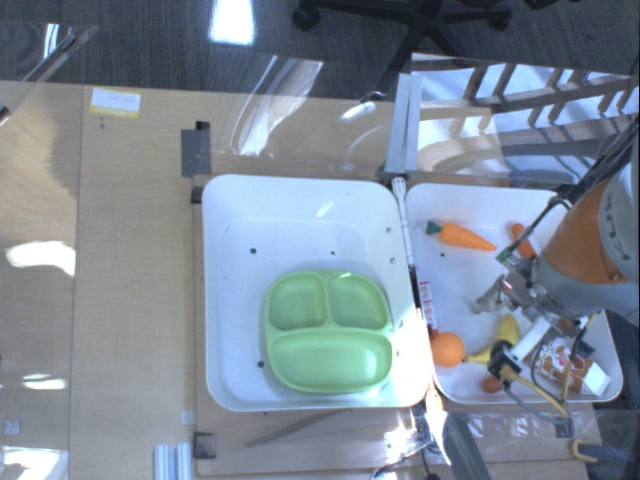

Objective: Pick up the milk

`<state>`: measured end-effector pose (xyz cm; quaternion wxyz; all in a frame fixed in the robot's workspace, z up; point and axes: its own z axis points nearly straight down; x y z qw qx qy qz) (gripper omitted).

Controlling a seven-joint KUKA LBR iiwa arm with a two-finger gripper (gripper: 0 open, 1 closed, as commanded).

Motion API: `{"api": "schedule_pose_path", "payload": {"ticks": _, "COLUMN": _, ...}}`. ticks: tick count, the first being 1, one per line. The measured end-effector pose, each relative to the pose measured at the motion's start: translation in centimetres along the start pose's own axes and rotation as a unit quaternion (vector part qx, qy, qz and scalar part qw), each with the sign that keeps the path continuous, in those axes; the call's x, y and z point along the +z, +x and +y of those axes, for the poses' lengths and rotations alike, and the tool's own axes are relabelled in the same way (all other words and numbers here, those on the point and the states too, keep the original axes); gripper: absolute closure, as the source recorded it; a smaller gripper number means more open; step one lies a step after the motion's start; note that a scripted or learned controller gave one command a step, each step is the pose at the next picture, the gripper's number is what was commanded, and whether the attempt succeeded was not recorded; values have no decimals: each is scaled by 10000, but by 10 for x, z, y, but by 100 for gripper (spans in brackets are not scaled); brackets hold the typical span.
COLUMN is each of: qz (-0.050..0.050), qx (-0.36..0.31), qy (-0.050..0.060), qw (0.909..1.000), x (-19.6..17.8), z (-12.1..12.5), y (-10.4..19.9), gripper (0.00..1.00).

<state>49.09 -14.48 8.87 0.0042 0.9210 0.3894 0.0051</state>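
While tool [512,300] hangs over right bin [458,286], milk [568,366] nearby, carrot [465,235] apart.

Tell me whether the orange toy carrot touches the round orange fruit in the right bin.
Apart. The camera view shows bare white bin floor between the orange toy carrot and the round orange fruit.

Nothing readable at the moment: the yellow sticker [115,101] on the bench [130,268] carries print too small to make out, the narrow white tag [426,303] by the right bin [455,278] shows red blurs, and the milk carton [568,366] is smeared colour
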Motion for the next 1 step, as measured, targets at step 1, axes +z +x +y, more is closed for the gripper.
{"api": "schedule_pose_path", "payload": {"ticks": 1, "qz": 2, "qx": -3349, "qy": -9, "qw": 9422, "x": 0, "z": -17, "y": 42, "gripper": 0}}
